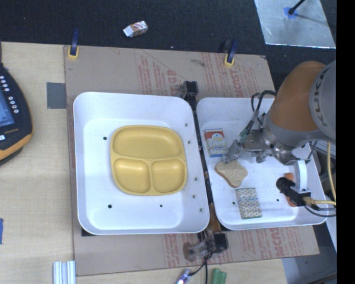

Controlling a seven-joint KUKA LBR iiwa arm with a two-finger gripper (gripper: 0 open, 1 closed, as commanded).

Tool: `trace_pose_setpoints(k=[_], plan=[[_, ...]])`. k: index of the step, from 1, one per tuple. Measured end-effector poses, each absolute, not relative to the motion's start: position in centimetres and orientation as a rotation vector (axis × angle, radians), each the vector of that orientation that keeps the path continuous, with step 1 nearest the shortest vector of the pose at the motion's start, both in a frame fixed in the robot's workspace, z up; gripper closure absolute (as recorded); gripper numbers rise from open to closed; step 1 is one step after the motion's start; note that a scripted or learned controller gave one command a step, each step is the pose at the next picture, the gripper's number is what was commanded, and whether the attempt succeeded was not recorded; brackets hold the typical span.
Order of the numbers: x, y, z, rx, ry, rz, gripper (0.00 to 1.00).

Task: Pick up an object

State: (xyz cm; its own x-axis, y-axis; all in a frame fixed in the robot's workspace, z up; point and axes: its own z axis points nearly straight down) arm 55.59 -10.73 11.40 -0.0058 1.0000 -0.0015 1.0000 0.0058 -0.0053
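Camera view: gripper [235, 152] hangs just above the tan sponge [231, 173]; its grip state cannot be told.

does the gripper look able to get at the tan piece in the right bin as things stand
Probably yes. The gripper hangs just above the tan piece, which lies flat on the right bin, apart from the small card and patterned pad, with nothing over it.

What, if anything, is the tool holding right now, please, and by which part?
It cannot be told. The tool hangs just above the tan bread-shaped piece in the right bin, but no object is visible between its tips.
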Motion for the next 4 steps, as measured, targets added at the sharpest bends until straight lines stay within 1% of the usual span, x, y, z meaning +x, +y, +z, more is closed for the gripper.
trace_pose_setpoints(k=[1,2,3,4], plan=[[54.1,-9.3,9.4,-2.219,-2.228,0.001,0.00],[54.2,-9.4,10.4,-2.214,-2.234,0.004,1.00],[51.1,-14.0,14.2,-2.221,-2.225,0.001,1.00],[55.8,-17.8,22.8,-2.218,-2.227,0.001,1.00]])
